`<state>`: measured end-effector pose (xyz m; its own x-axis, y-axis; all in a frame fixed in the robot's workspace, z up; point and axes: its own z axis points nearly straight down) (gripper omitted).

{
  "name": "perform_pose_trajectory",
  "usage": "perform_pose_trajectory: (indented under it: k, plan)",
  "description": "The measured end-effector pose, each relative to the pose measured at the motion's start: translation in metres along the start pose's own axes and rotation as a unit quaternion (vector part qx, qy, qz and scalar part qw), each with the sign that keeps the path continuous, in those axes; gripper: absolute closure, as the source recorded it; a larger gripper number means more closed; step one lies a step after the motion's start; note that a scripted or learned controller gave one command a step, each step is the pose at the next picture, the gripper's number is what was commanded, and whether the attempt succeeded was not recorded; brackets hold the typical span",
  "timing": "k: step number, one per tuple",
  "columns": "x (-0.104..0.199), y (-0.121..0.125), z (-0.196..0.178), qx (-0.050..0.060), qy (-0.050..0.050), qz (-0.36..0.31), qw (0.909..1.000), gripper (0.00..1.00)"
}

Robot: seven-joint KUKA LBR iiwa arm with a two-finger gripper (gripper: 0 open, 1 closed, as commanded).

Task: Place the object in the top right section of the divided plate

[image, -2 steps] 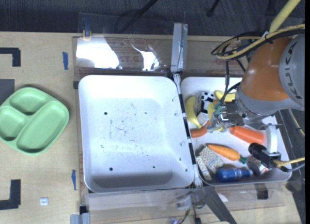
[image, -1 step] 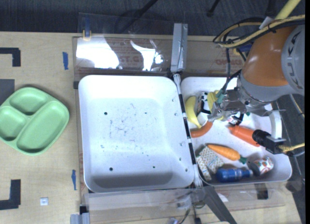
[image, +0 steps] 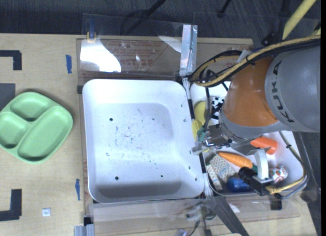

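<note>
Sitting far left on the counter, the green divided plate is well apart from the left bin. In the right bin, the "KUKA" arm hangs over a carrot; its gripper's state cannot be told.

One camera sits high over the bench and looks down at a slant. It is far enough back to take in both white bins. The left bin fills the middle of the picture, with the right bin next to it. The grey arm comes in from the right side and covers much of the right bin. Far to the left of the arm lies the green divided plate, near the picture's edge.
</note>
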<state>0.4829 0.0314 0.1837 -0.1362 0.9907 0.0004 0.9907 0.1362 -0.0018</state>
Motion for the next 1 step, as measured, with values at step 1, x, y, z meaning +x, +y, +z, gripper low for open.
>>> perform_pose_trajectory:
  k: [1]
  plan:
    - [-0.1085, 0.0038, -0.0002, -0.001, -0.001, 0.136, 0.9907, 1.0]
